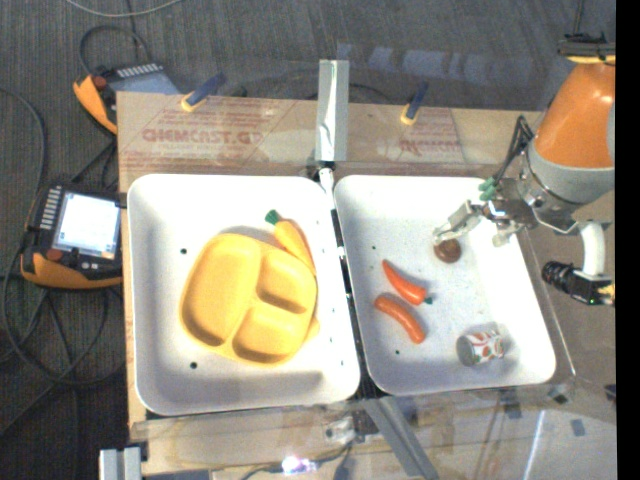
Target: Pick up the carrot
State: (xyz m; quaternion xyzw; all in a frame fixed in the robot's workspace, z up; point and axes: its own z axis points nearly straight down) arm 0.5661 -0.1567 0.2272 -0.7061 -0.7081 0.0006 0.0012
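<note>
Though partly hidden, perhaps 1 carrot (291,240).

My arm (585,118) comes in at three o'clock: a rounded orange band over a grey wrist shell. Thin dark cables loop along its nine o'clock side. The gripper (462,225) is pale metal with small green fittings.
</note>
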